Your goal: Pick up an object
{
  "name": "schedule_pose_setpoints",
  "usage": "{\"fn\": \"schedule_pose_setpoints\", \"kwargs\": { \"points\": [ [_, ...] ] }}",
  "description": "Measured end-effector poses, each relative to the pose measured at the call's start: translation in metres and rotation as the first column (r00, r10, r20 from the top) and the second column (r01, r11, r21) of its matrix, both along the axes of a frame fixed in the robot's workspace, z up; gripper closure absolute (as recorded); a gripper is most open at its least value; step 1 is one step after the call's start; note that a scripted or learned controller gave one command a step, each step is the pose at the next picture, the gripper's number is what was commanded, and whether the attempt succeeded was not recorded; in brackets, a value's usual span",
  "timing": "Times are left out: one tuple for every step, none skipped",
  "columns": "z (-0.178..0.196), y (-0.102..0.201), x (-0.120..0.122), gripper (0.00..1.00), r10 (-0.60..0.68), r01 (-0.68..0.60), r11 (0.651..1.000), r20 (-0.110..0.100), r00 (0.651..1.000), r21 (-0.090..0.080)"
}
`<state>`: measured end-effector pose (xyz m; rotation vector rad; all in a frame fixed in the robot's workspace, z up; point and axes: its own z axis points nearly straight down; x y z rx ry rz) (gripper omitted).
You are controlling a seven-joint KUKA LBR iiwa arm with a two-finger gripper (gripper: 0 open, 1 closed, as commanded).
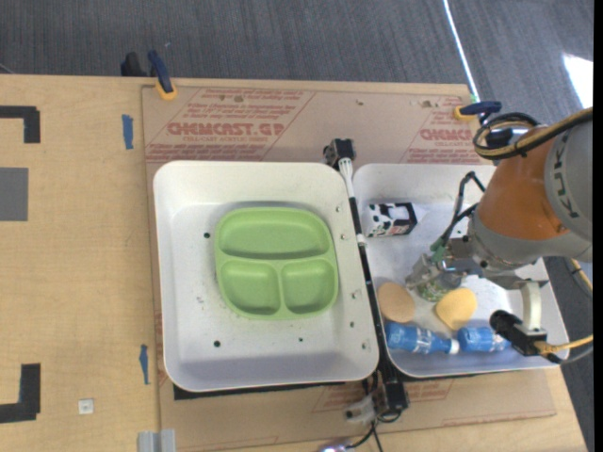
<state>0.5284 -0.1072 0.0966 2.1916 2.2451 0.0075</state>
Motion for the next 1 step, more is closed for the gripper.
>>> {"fn": "schedule_pose_setpoints", "kwargs": {
  "points": [
    [0.0881,0.0458,-0.0487,1.00,-0.025,0.025,1.000,-0.006,1.000,0.000]
  ]
}}
